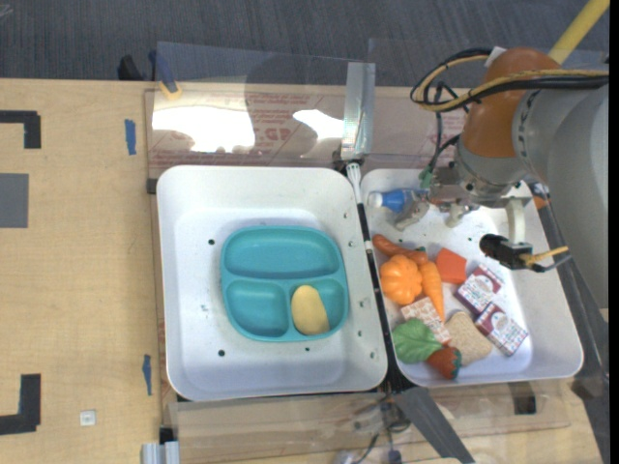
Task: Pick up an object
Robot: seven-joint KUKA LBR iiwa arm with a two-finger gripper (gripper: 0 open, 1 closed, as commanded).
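Jaws [437, 201] over right bin [556, 341] of toy food, potato [309, 309] in teal tray [280, 254]

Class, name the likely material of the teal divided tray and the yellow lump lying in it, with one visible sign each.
Teal divided tray: probably moulded plastic, with even colour, rounded compartment walls and a soft sheen. Yellow lump: likely a plastic or rubber toy potato, smooth and matte; the view leaves the exact material open.
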